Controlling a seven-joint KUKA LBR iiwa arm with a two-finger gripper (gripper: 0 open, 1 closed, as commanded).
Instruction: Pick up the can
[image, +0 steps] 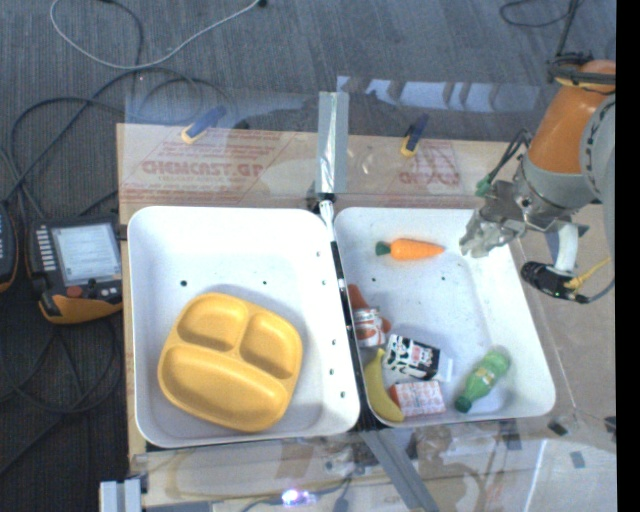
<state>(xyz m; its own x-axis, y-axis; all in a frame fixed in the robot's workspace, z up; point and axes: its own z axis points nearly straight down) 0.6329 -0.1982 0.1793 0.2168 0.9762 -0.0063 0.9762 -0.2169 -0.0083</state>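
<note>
My arm comes in from the right of the view, the orange band (570, 130) high near the top right corner and the grey wrist below it angling down and leftward toward the right bin (500, 300). My gripper (482, 238) hangs over that bin's upper right corner, just inside the rim, pointed down and a little to the left. Whether it is spread or closed I cannot tell from this slant, and nothing shows between its tips. Just to the left of my gripper, at almost the same height in the view, the carrot (410, 250) lies flat with its green end pointing away from me. The can (368, 325) is well apart from my gripper, down and far to the left, lying against the bin's left wall. Beside the can, toward me and lower, sits a black-and-white carton (413, 355), with a pink packet (420, 398) beneath it and a banana (378, 392) curving along the left wall below the can. A green bottle (482, 378) lies tilted nearly straight below my gripper, near the bin's lower right corner. Farther left, beyond the divider, the left bin (150, 250) holds a yellow sectioned tray (230, 360).
</note>
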